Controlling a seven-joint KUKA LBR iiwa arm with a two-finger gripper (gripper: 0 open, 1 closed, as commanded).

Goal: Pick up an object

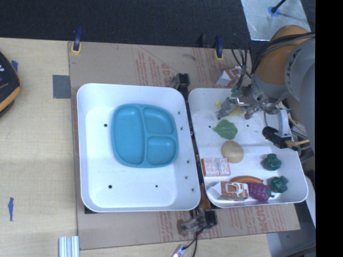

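My gripper (235, 111) hangs over the far part of the right bin (206, 103), open, with nothing between its fingers. Just in front of it lies a green leafy piece (225, 128), and closer still a tan round potato (232, 151). A small red and white box (215, 167) rests by the bin's left wall. At the near edge lie an orange sausage (244, 180), a printed packet (234, 190) and purple grapes (258, 192). Two dark green broccoli pieces (271, 161) (278, 183) sit at the right.
The left bin (91, 143) holds a light blue divided plate (144, 135). A low wall between the bins runs close to the red and white box. A small printed card (230, 76) lies on the cardboard beyond the right bin.
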